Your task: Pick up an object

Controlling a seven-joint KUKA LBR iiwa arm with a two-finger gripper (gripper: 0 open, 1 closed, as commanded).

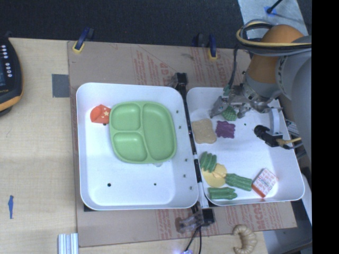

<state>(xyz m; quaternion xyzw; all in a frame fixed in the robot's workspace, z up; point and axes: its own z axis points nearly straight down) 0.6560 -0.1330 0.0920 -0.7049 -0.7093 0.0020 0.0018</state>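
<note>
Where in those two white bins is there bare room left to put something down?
Left bin: a wide bare strip along the near edge, below the green plate. Right bin: a bare patch mid-floor, between the purple piece and the red-and-white packet. Crowded: the right bin's near-left corner and its far end under the hand.

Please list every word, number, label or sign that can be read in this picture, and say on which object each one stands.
No text can be read with certainty.
Cardboard sheet under the bins: faint red printing, too blurred to read.
Small red and white packet in the right bin: printed pattern, too small to read.
Red toy in the left bin: a yellow star, no letters.
Black device at the left edge: buttons, labels unreadable.
</note>
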